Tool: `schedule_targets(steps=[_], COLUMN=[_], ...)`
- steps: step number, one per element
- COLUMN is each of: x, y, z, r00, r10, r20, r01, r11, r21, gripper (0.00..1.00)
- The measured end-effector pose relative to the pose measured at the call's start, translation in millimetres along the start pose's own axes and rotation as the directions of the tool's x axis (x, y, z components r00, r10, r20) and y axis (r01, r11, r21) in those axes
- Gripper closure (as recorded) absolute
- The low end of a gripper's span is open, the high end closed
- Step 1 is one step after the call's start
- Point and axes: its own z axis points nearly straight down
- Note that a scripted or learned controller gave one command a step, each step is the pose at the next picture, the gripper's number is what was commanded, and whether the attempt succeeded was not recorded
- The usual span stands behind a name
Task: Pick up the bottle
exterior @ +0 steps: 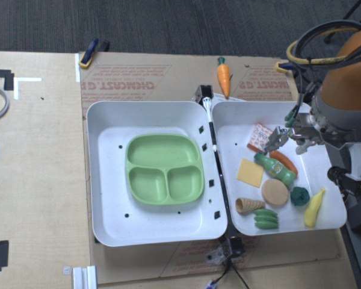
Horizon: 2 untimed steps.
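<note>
Green peas lie below bottle, tool just above.

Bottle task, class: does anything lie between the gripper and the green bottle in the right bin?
Nothing visible does. The gripper hangs just above the bottle's cap end. An orange sausage lies against the bottle's far side, and a round tan piece sits just below it, so a grasp could nudge them.

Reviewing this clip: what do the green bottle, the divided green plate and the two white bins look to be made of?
Bottle: probably moulded plastic, a toy; smooth green body with light sheen. Plate: likely matte plastic or melamine; even pale green, soft rounded compartment walls. Bins: thin white plastic by the look; glossy rounded rims.
</note>
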Motion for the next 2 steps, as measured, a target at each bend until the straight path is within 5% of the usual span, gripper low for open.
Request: schedule_targets(steps=[1,2], x=[0,39], y=[0,-54], z=[-9,43], r00=[1.0,1.0], r10=[0.001,-0.03], r20=[0.001,0.0], r01=[-0.001,0.03], r11=[1.0,1.0], r21=[0.0,0.0], gripper=[1.0,1.0])
